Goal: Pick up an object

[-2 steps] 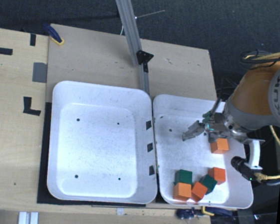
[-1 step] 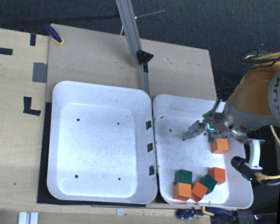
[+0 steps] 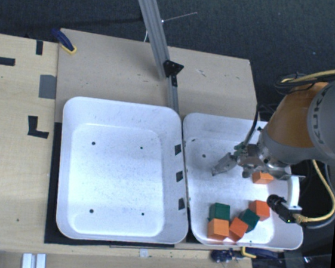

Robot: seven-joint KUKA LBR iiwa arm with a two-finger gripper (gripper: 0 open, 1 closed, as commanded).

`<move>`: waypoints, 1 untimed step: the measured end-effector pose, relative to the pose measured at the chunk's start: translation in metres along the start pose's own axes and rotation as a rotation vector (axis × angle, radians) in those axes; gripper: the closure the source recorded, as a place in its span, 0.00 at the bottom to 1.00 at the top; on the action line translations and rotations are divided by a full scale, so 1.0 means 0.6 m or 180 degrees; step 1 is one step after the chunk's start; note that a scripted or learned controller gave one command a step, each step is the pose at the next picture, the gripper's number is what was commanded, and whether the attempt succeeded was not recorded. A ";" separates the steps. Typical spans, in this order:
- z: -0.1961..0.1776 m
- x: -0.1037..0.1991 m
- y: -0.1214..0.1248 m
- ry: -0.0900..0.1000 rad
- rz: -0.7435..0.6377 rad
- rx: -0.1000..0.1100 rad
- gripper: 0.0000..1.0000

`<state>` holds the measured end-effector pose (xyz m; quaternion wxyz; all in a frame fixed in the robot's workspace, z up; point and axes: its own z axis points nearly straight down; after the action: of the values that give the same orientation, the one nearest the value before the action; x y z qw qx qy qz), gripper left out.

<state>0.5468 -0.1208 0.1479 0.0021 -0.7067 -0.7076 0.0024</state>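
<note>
Partly hidden beneath the pincer [image 3: 227, 165]: an orange block [image 3: 263, 178].

No readable text, label, brand, number or sign appears on anything here.

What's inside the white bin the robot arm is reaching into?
In the right bin lie orange and green blocks: a cluster near the front edge and one orange block by the tool. The arm covers the bin's right part, so anything there is hidden.
</note>
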 end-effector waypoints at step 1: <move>0.091 0.001 -0.003 0.0002 0.0000 0.0004 0.00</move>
<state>0.5448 -0.1201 0.0935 0.0027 -0.7066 -0.7076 0.0027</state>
